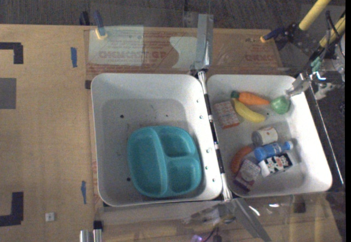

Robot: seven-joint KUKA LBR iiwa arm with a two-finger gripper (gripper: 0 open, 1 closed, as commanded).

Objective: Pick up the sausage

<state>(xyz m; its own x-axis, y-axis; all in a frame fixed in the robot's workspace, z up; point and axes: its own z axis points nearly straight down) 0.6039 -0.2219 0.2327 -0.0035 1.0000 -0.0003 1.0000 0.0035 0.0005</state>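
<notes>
Robot hardware at the surface's far right corner: a dark metal gripper [307, 83] assembly with silvery, reflective parts, small teal-green accents, thin dark cables, and a blue fitting. Finer details are too blurred to tell.

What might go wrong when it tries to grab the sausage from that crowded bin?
The sausage lies wedged among clutter: the blue bottle overlaps its upper end and a small packet covers its lower end, so the gripper may clamp a neighbour or knock it aside. The grey can just above also narrows the approach.
</notes>
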